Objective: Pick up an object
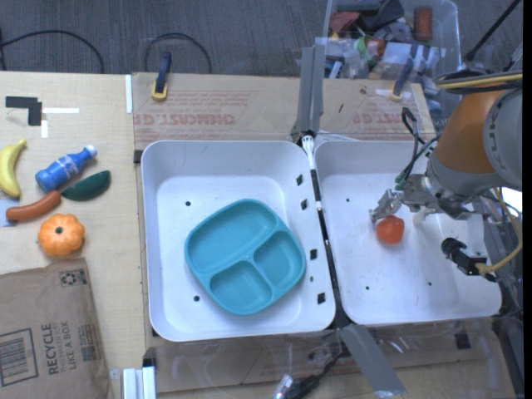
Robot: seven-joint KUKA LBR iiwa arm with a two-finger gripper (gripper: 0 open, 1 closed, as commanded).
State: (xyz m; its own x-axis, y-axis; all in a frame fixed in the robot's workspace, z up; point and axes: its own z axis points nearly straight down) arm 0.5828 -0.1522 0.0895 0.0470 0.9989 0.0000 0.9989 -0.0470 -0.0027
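A small red-orange round object (391,230) lies in the right white bin (432,302), left of the bin's middle. My gripper (386,208) sits directly over its upper edge, touching or nearly touching it. The grey arm with its orange band (467,135) reaches in from the right above the bin. The gripper body hides the top of the object.
The left bin (166,181) holds a teal divided plate (244,256). On the wooden bench to the left lie a banana (10,167), a blue bottle (65,167), a sausage (33,207) and a small pumpkin (61,234). A clear box of clutter (386,23) stands behind the right bin.
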